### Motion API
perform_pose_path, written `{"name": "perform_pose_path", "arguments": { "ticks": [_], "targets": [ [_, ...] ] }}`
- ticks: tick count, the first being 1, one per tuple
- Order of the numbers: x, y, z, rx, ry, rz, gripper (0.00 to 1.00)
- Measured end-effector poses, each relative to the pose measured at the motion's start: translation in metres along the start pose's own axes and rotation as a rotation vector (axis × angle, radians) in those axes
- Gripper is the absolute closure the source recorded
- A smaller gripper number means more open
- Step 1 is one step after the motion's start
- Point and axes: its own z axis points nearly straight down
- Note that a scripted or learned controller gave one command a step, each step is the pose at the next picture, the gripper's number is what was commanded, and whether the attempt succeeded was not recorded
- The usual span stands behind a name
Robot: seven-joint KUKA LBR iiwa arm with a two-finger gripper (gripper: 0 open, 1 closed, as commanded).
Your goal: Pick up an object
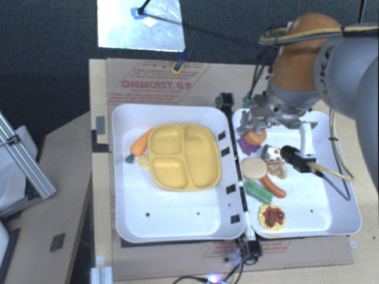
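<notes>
This looks like a robotics lab or test cell rather than a home or kitchen. A grey industrial arm [349, 64] with an orange band enters from the upper right of the frame, trailing loose cables. Two shallow white bins [177, 226] sit side by side on a cardboard sheet [157, 81] printed with red lettering, laid over a plain wooden table [65, 158]. The food in the bins is toy plastic, including a yellow divided tray [180, 157]. Aluminium framing [21, 158] stands at the left edge, and dark carpet [47, 40] fills the upper left.
</notes>
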Motion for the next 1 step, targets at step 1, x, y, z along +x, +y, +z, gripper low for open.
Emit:
{"name": "perform_pose_path", "arguments": {
  "ticks": [1],
  "targets": [
    [0.0175,-0.0298,-0.017,-0.002,0.0,0.001,1.0]
  ]
}}
